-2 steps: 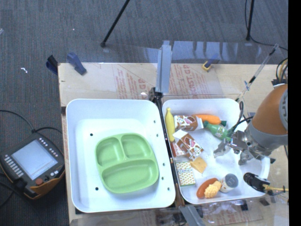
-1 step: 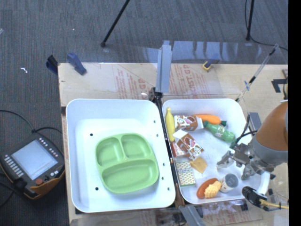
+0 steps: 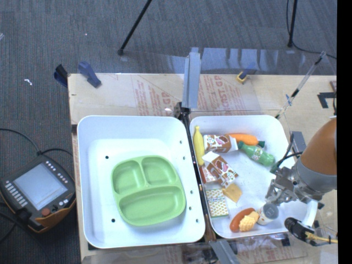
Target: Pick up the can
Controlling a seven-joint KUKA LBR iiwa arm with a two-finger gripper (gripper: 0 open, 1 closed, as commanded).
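At the near right corner of the right bin (image 3: 278,126) the gripper (image 3: 279,196) hangs over the can (image 3: 268,212), a small silver cylinder seen from above, its round top pale and shiny. The dark metal fingers reach down just above and to the right of the can, but whether they are spread or closed, or touching the can, cannot be told from this angle. Just left of the can lies an orange, rounded toy with a yellow corn cob (image 3: 248,220) against it. Further in sit a patterned flat card (image 3: 217,203), a tan cracker-like square (image 3: 233,192), a brown-and-white carton (image 3: 221,170), a yellow banana (image 3: 198,144) along the left wall, a brown printed packet (image 3: 218,143), an orange carrot (image 3: 242,139) and a green bottle (image 3: 257,155) lying on its side. The left bin (image 3: 93,147), shallow and white like its neighbour, holds a light green plastic tray (image 3: 148,190) with three compartments.
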